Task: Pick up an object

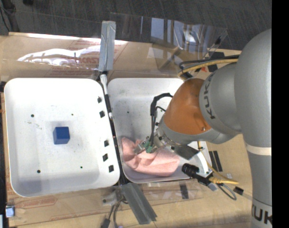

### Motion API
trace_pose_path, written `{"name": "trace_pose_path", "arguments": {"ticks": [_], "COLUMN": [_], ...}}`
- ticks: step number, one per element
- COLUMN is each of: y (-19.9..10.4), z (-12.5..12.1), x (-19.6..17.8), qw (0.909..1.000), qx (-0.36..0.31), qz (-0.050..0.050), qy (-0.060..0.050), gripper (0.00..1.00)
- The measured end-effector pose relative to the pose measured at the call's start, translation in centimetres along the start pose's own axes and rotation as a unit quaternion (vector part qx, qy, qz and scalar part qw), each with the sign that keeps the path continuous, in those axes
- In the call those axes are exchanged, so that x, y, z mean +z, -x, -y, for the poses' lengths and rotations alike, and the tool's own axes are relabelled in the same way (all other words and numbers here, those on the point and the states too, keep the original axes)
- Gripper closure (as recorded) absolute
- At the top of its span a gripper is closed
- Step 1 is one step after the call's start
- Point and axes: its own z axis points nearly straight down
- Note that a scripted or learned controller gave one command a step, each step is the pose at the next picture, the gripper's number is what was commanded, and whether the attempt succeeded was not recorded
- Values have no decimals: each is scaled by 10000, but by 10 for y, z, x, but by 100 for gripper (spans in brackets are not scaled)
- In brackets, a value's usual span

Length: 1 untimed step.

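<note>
we see a soft pink cloth [151, 161], crumpled into loose folds, lying against the near wall of the right bin [135, 96]. the gripper [148, 146] is down on the cloth's upper edge, touching it, but we cannot tell how its jaws stand. left of that bin, in the left bin [21, 108], sits a small blue cube [61, 135], well apart from the cloth.

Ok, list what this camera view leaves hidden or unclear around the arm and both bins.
- Gripper: too small and crowded by the wrist to tell how it stands on the crumpled pink cloth.
- Right shallow white bin: its right side is hidden under the grey arm's orange band.
- Small blue cube in the left white bin: material unreadable at this size.
</note>
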Motion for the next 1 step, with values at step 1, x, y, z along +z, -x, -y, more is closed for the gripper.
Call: {"name": "trace_pose_path", "arguments": {"ticks": [1], "y": [18], "z": [-117], "x": [-91], "qw": [9821], "qx": [1884], "qz": [7], "qy": [4], "gripper": [100]}}
